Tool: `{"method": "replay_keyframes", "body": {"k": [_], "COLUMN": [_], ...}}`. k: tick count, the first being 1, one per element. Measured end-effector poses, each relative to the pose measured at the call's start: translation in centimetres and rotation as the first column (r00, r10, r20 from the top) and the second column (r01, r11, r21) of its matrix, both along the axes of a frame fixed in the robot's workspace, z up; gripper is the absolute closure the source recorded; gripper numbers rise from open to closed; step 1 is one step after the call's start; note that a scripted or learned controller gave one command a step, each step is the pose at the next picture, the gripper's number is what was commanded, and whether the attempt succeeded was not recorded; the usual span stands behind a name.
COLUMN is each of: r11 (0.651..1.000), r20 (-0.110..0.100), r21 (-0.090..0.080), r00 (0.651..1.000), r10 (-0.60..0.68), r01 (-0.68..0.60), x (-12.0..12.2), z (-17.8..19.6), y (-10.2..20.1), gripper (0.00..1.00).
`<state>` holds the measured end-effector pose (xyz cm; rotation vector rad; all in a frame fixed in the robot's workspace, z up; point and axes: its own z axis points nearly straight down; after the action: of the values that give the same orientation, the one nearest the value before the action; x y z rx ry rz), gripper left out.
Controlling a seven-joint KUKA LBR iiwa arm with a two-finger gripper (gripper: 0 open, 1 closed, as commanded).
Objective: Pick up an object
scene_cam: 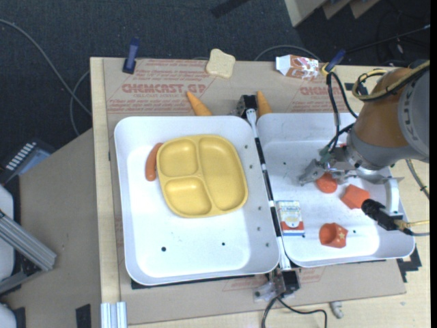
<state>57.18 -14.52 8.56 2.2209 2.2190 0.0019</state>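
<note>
Orange and grey, the arm [392, 118] reaches over the right bin [300, 139] from its right edge, and the gripper [319, 173] hangs low over the middle of that bin's floor. Whether the gripper is released or clenched I cannot tell; grey metal hides the tip, and nothing can be seen held in it.

Judging by this pose, the step in hand is the approach for a grasp, with the lift not yet begun. The likeliest target is the small round red-orange piece [328, 184], which lies on the bin floor just beside the gripper, toward the bin's front edge and seemingly touching or almost touching it. An orange block [354, 196] sits near it, closer to the right edge, and a red strawberry-like toy [333, 235] lies by the front edge, well apart from the gripper. A small carton [291, 216] rests against the bin's left wall.

The next move probably calls for centring over the red-orange piece, closing on it squarely, then rising straight up; an off-centre grip could nudge it away.

In the left bin [136, 203] a yellow divided plate [202, 175] lies centrally, with a sausage-like toy [151, 162] at its left.
</note>
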Motion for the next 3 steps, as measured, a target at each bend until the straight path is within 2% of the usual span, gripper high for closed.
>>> {"method": "replay_keyframes", "body": {"k": [1,2,3], "r11": [1.000,1.000,1.000], "r20": [0.005,0.004,0.007], "r21": [-0.001,-0.001,-0.002], "r00": [1.000,1.000,1.000], "r10": [0.000,0.000,-0.001], "r01": [0.000,0.000,0.001], "x": [0.1,0.1,0.2], "z": [1.2,1.1,2.1], "y": [0.0,0.0,0.0], "gripper": [1.00,0.00,1.00]}}
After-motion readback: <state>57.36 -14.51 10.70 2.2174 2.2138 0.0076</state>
